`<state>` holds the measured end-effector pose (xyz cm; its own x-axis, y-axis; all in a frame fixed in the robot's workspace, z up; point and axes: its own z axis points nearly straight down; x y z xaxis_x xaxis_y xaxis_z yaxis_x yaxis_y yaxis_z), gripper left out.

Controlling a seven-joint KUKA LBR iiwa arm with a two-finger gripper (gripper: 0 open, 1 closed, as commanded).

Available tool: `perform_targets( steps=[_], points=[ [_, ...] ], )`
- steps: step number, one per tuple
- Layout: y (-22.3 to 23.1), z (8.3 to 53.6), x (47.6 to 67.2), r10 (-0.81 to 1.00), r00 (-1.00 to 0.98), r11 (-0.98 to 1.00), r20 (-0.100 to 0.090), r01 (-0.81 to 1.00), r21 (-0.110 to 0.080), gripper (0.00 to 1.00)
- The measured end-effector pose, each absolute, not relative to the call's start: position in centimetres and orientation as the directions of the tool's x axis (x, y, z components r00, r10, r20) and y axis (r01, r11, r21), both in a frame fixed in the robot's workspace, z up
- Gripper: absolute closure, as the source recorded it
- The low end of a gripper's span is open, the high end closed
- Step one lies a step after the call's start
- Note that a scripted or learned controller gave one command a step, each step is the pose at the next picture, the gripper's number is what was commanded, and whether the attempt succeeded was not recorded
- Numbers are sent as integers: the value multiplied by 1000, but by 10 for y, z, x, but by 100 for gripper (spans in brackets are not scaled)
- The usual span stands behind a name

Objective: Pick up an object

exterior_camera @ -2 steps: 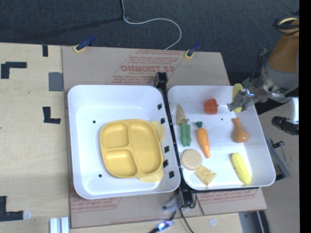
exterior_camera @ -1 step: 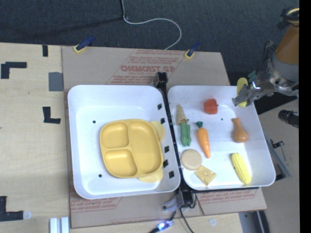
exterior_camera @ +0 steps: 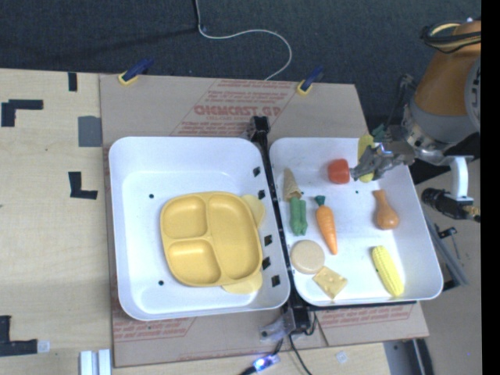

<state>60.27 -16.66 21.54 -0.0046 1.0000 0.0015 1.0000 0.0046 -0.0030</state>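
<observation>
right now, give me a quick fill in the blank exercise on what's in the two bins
1. The yellow divided plate lies in the ____ bin.
2. The toy carrot lies between the green vegetable and the ____ drumstick.
3. The tool hangs just right of the ____ tomato.
4. The corn cob is coloured ____.

Missing words: left; brown; red; yellow

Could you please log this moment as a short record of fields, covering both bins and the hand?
left bin: yellow divided plate
right bin: red tomato, carrot, green vegetable, corn cob, brown drumstick, round cracker, cheese wedge
hand: over the right bin's far right corner, beside the tomato
grasp: cannot tell
</observation>
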Motion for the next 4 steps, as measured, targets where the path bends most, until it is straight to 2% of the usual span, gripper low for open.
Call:
perform_targets(
  steps=[1,2,3,4],
  points=[
    [-112,209,591,1000,-6,6,2,1000,-3,100],
    [-56,222,569,1000,-7,7,3,1000,-3,100],
    [-66,233,582,1000,-2,2,0,1000,0,100],
    [-67,220,585,1000,-2,2,-1,1000,-4,100]
  ],
)
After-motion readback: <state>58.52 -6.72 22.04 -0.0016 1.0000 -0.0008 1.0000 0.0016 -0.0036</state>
